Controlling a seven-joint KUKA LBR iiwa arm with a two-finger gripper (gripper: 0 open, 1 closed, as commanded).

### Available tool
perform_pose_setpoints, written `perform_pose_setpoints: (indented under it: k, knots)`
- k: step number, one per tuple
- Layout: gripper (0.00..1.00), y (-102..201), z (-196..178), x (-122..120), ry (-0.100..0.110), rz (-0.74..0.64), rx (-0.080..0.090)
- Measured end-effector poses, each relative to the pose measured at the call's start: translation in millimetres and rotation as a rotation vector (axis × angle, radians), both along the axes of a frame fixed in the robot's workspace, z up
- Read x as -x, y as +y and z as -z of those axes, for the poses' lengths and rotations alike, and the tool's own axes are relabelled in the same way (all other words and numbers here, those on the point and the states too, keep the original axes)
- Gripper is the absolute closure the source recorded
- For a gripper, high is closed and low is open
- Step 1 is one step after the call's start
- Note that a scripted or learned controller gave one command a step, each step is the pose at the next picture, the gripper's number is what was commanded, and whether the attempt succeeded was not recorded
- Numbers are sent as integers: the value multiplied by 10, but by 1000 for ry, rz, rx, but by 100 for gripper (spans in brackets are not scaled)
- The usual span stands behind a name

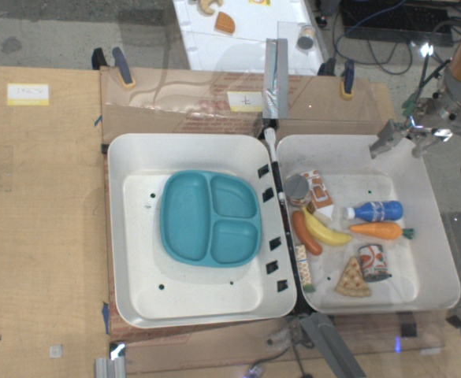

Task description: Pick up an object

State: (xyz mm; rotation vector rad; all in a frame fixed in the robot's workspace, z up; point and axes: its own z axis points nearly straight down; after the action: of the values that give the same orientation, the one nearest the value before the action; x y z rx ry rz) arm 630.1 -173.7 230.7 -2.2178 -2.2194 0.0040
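The right bin [439, 242] holds several small items. Among them are a blue bottle [376, 210], an orange carrot [380, 230], a yellow banana [325, 228] and a red sausage [306, 233]. A grey can [296, 187], a red-and-white carton [319, 188], a pizza slice [353, 278] and a small printed can [372, 261] lie there too. My gripper [401, 142] hangs above the bin's far right corner, open, with nothing between its fingers. It is well clear of the bottle and carrot below it.
The left bin [135, 274] holds a teal divided plate [211, 217]. A black-marked divider [273, 227] separates the bins. Cardboard and clamps [121, 65] sit behind them, and a white board with toys [230, 14] lies farther back. Cables crowd the far right.
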Motion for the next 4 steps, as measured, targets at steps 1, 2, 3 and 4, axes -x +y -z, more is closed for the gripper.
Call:
perform_pose_setpoints:
  k: [1,2,3,4]
  knots:
    - [0,-11,1175,232,1,-97,-1]
    - [0,220,1392,924,-7,-20,1]
    - [100,178,1316,914,-8,-14,4]
    - [0,179,1317,916,-8,-14,4]
